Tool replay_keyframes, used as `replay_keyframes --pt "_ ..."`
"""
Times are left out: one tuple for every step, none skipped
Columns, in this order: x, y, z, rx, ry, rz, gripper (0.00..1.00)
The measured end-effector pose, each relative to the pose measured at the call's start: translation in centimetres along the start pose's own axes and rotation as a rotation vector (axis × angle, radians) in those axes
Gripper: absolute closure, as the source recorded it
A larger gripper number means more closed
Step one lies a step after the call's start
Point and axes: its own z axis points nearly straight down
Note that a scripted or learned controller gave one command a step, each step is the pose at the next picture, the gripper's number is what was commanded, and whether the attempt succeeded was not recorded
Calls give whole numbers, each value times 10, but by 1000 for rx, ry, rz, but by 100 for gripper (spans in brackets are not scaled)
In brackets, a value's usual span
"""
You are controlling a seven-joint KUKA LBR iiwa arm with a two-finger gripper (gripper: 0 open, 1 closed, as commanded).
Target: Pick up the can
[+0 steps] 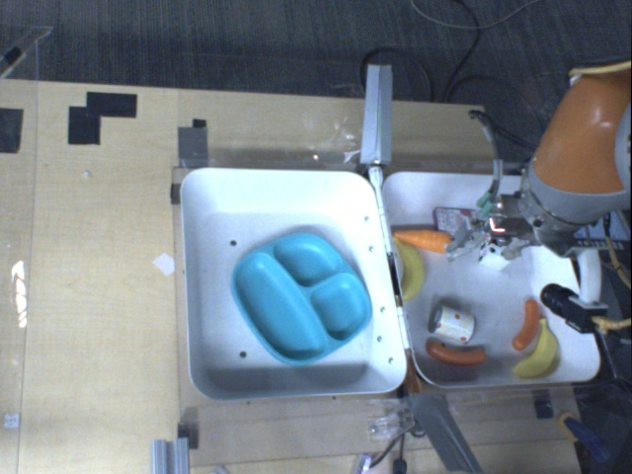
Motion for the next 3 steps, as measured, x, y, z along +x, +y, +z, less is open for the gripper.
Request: replay_keyframes --pt "-54 32 114 -3 0 -25 0" --pt "-43 -31 131 -15 0 205 0" --pt "-41 -30 123 -14 4 203 100"
